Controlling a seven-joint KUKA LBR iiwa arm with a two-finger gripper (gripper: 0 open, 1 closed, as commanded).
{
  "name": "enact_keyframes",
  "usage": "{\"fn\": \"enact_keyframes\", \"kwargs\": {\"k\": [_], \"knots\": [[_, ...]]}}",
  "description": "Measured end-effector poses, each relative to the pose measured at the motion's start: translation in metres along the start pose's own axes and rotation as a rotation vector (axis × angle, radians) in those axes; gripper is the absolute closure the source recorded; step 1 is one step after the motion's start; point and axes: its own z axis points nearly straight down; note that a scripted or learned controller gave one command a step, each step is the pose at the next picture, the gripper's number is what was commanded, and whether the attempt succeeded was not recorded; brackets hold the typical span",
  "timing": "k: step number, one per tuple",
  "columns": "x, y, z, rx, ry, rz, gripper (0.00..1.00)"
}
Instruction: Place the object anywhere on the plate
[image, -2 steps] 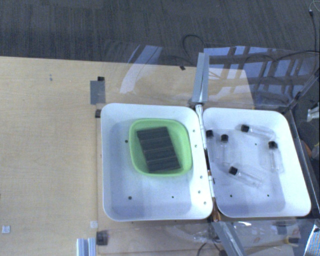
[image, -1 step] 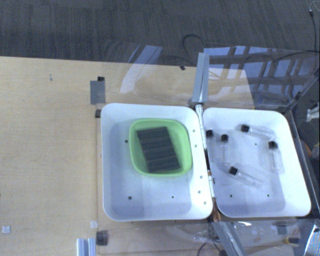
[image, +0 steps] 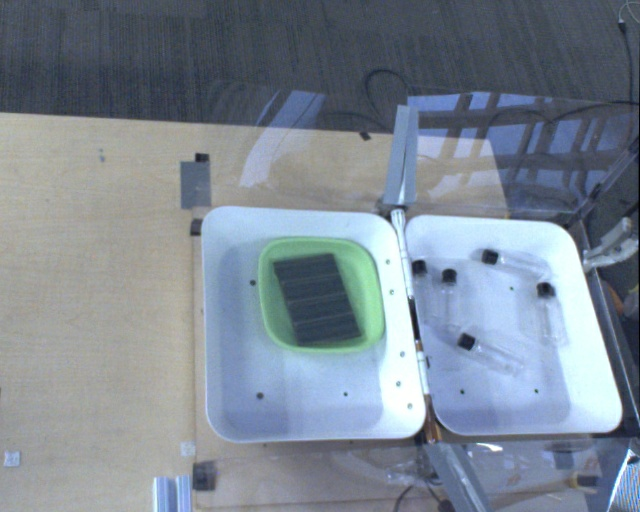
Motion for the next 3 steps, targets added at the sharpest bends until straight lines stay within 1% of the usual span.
{"fn": "enact_keyframes", "kwargs": {"k": [1,2,3], "knots": [[-0.002,0.001,0.012,-0.002,0.000,-0.010,0.00],[0.001,0.001,-0.054,-0.007,-0.001,0.091,0.00],[0.000,0.001,-0.066,-0.007,-0.001,0.093,0.00]]}}
